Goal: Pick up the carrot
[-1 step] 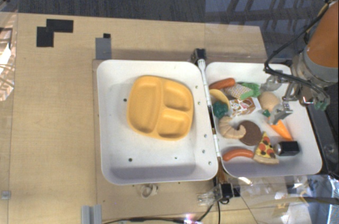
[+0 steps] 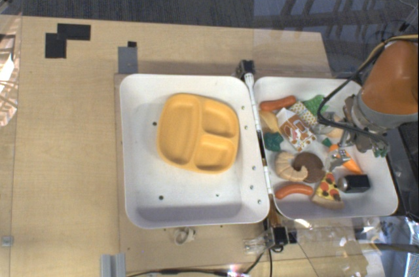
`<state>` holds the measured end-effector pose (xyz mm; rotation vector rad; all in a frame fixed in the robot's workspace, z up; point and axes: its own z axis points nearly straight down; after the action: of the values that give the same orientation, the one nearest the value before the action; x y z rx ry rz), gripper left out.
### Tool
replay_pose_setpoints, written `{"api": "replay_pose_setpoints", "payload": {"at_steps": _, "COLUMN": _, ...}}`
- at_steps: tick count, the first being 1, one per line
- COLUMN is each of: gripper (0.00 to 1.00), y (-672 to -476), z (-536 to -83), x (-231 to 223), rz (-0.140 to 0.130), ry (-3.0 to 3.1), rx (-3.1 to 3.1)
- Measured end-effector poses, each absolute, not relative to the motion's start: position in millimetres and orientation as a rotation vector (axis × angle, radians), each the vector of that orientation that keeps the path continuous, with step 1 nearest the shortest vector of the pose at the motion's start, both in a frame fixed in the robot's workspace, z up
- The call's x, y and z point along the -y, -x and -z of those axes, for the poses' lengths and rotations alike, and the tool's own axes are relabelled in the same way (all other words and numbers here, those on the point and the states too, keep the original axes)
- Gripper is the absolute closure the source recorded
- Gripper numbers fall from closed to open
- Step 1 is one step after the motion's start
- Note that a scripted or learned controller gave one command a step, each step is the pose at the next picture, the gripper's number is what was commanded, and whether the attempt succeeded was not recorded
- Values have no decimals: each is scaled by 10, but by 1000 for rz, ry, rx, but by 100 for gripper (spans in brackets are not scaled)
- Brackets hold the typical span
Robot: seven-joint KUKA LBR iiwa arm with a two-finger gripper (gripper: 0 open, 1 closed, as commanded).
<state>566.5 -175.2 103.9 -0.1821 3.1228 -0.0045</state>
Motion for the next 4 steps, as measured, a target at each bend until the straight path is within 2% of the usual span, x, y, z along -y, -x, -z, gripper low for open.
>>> {"api": "replay_pose_setpoints", "payload": {"at_steps": 1, "gripper": 100, "y": -5706, "z": -1167, "x": 1736, "rz": 8, "ry": 194, "rx": -3112}}
{"api": "replay_pose_setpoints", "payload": {"at_steps": 2, "gripper": 100, "y": -5425, "z": -905, "x": 2066, "rz": 12, "ry": 887, "rx": -2997}}
{"api": "replay_pose_setpoints", "payload": {"at_steps": 3, "gripper": 0, "y": -5424, "z": -897, "x": 2056, "rz": 11, "ry": 891, "rx": -2996}}
{"api": "replay_pose_setpoints", "payload": {"at_steps": 4, "gripper": 100, "y": -5466, "z": -1036, "x": 2053, "rz": 19, "ry": 891, "rx": -2986}}
